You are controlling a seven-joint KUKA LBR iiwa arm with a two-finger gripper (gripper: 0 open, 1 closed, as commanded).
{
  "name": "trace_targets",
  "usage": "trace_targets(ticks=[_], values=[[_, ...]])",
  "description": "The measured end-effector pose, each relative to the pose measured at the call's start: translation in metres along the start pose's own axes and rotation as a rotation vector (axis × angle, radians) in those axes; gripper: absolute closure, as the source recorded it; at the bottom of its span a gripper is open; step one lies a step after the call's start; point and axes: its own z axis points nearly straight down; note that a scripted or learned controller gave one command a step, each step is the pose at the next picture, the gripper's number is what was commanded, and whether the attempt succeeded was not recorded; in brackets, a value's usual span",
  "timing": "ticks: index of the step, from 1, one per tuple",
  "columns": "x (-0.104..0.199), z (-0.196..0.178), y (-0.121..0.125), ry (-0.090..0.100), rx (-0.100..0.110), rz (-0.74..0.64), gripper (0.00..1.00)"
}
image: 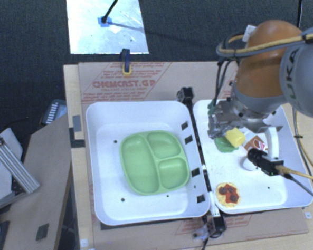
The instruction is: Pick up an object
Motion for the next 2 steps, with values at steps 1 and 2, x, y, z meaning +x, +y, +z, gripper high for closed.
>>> trace_targets(ticks=[1,2], values=[[0.045,0.025,0.019,0.000,0.002,0.001,1.00],[0.093,0.024,0.037,0.001,0.000,0.001,1.00]])
